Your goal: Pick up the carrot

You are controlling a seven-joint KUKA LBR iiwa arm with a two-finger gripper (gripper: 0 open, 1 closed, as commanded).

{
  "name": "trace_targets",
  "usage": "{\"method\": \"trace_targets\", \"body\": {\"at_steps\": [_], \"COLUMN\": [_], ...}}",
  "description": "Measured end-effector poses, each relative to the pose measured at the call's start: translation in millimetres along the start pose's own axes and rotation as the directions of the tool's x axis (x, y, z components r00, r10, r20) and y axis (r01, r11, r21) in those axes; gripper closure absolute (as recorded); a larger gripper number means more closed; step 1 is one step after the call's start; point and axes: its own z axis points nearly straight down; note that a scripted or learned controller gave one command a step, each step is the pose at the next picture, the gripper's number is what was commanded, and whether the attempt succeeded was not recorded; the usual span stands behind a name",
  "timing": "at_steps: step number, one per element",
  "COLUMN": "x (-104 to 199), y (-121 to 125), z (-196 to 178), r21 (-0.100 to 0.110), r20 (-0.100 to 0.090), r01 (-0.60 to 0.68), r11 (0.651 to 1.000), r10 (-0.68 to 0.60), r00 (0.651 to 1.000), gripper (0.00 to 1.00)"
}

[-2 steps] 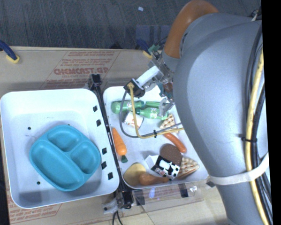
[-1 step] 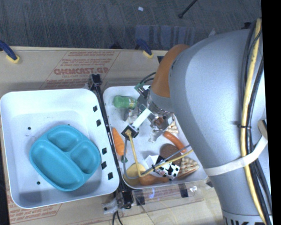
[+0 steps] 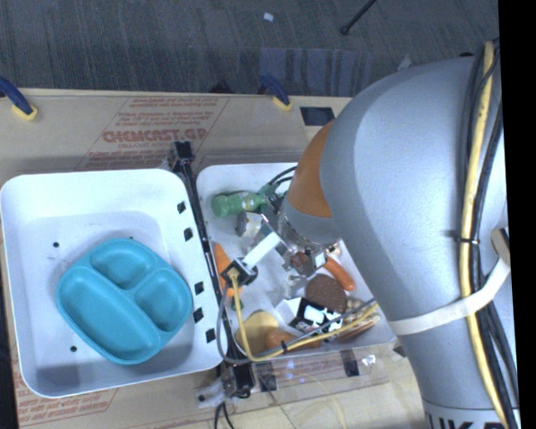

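The grey arm reaches in from the right and covers much of the right bin (image 3: 214, 183). Its gripper (image 3: 292, 249) hangs low over the middle of that bin, among the clutter. A slim orange piece, likely the carrot (image 3: 220, 259), lies along the bin's left wall, left of the gripper and apart from it. A second short orange piece (image 3: 340, 273) pokes out just right of the gripper, partly hidden by the wrist; I cannot tell which one is the carrot.
A green bottle (image 3: 237, 203) lies at the right bin's back. A brown disc (image 3: 326, 291), a black-and-white item (image 3: 313, 317) and a wooden spoon (image 3: 265, 331) crowd its front. A blue divided plate (image 3: 122, 299) sits in the left bin (image 3: 34, 203).
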Motion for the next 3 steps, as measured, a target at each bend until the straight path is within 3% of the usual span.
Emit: {"method": "trace_targets", "body": {"at_steps": [1,2,3], "x": [41,-3,-42], "y": [0,-33,-61], "z": [-105,-100,-99], "r21": [-0.003,0.000,-0.001], "r20": [-0.011,-0.001,0.000], "r01": [-0.132,0.100,0.202], "r11": [0.991,0.995,0.979], "r10": [0.132,-0.100,-0.202], "r00": [0.991,0.995,0.979], "gripper": [0.00,0.00,0.00]}}
